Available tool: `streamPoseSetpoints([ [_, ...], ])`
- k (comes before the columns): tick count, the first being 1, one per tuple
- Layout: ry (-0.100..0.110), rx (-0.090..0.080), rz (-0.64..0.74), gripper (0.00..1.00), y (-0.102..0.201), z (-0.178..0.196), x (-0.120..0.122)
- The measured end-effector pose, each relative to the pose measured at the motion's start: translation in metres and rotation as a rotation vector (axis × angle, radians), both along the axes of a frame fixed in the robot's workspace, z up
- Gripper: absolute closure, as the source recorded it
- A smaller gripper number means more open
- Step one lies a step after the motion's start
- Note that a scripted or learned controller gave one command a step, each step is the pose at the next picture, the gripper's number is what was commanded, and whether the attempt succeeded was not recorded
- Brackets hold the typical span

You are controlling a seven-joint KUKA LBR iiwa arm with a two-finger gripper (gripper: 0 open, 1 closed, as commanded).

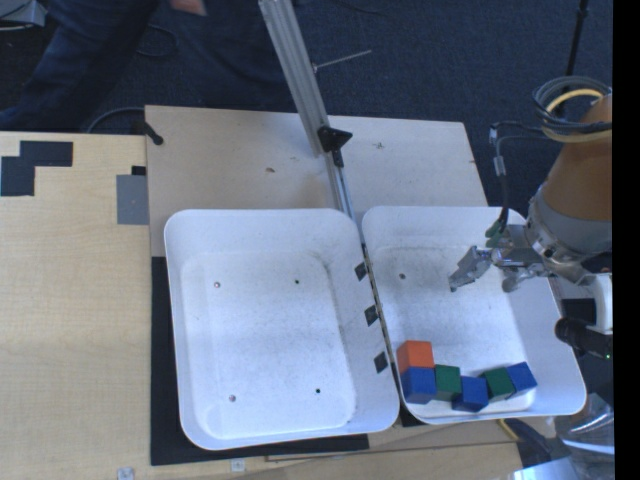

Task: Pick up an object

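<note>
From the camera view, you are at the approach step: nothing has been picked yet. The gripper (488, 271) hangs over the upper-right part of the right bin (430, 233), its two fingers spread apart with nothing between them. The arm (580, 183) comes in from the right, above the bin's far-right rim.

The things to pick sit bunched along the near edge of that bin: an orange block (415, 353), a blue block (419, 382) touching it just below, a green block (447, 378) beside that, another blue block (471, 393), a second green block (498, 382), and a third blue block (520, 376) at the right end. They are well apart from the gripper, toward you.

Your next move, as I judge it, is to carry the open fingers toward the near rim and come down over one block. The orange block looks the best choice, since its far side faces open floor.

Mind the edges. The blocks press close to the near wall and to each other, so a finger has little room between them. The divider (368, 288) with its black clips lies just left of the orange block. The middle of the right bin gives you free room, and the left bin (200, 268) lies beyond the divider.
</note>
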State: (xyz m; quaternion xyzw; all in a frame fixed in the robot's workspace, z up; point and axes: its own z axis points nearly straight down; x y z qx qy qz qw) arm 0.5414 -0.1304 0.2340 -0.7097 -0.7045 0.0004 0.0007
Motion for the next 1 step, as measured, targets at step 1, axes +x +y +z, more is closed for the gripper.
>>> streamPoseSetpoints([
  [1,0.0,-0.002,0.002,0.0,-0.0433,0.0355,-0.0487],
])
